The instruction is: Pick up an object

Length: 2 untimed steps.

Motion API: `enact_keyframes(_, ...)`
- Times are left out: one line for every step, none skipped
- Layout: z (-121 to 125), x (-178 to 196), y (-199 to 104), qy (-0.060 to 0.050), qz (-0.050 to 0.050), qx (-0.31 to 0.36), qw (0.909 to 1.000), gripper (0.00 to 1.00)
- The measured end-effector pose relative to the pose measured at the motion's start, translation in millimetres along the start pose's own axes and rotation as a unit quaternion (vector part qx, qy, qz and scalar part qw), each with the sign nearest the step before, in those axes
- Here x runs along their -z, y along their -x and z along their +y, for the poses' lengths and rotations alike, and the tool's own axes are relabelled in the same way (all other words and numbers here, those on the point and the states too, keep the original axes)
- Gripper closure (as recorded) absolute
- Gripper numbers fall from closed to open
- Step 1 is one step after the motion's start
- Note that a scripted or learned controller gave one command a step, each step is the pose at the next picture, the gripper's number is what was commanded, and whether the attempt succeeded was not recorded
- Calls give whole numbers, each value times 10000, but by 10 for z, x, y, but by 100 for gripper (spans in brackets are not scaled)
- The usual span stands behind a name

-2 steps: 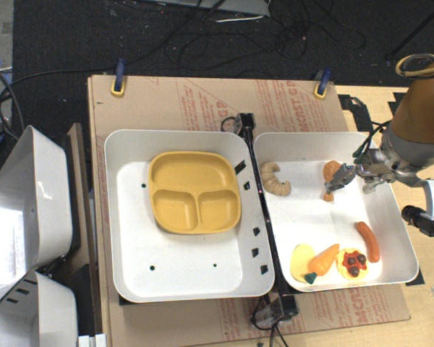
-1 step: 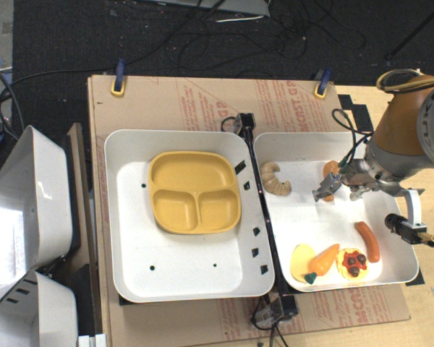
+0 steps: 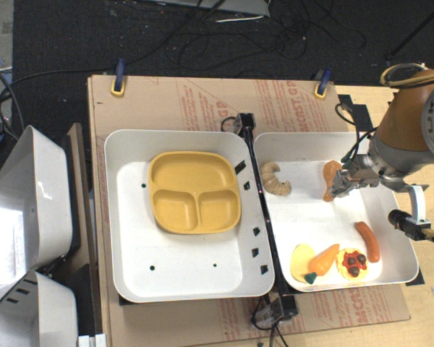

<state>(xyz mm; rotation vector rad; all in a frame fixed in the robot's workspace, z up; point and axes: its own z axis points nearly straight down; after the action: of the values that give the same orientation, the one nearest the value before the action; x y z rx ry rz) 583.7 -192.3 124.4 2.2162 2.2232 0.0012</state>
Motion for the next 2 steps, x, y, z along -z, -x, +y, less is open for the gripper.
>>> enact_keyframes(26, 592, -88, 23, -5, 4, 10000, 100)
enact_keyframes(-38, 1058, -80, 17, -6, -1, 10000, 100)
